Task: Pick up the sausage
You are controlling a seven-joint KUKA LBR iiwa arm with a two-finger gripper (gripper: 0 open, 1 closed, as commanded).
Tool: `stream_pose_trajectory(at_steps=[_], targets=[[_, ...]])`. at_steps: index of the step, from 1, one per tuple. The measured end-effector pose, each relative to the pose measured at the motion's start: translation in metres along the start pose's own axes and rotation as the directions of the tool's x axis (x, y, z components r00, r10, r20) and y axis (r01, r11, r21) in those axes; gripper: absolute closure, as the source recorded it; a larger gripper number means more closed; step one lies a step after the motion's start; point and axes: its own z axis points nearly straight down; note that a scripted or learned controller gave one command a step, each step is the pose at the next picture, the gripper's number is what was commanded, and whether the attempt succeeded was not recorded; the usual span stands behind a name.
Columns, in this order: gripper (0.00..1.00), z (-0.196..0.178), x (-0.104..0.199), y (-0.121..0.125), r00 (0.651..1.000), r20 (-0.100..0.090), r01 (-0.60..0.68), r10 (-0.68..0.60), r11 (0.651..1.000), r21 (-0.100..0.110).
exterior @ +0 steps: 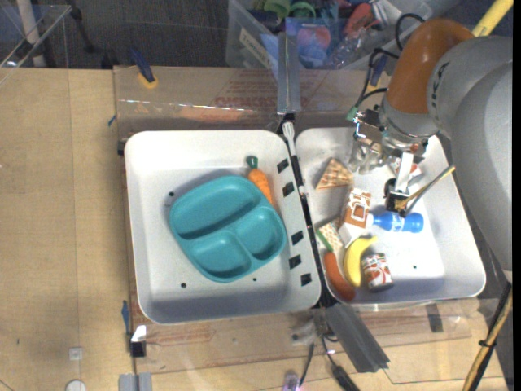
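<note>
Sausage lies in the near left corner of the right bin, close to the bin's left wall. The banana touches its right side, with a can just beyond. The gripper hangs over the bin's far side, well apart from the sausage, and we cannot tell whether it is open or closed. We judge the approach should come straight down and grip across the narrow width. Wall and banana leave little room, so we risk catching the banana.
</note>
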Motion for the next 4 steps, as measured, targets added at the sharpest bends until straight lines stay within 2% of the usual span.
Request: stream_pose_trajectory(at_steps=[1, 2, 3, 4], targets=[[1.0, -0.03, -0.072, -0.045, 0.965, 0.0, 0.261, -0.262, 0.965, 0.026], [0.0, -0.03, -0.072, -0.045, 0.965, 0.0, 0.262, -0.262, 0.965, 0.026], [0.0, 0.028, -0.035, -0.033, 0.914, -0.001, 0.407, -0.407, 0.913, 0.017], [0.0, 0.029, -0.014, -0.002, 0.833, -0.002, 0.554, -0.554, 0.832, 0.014]])
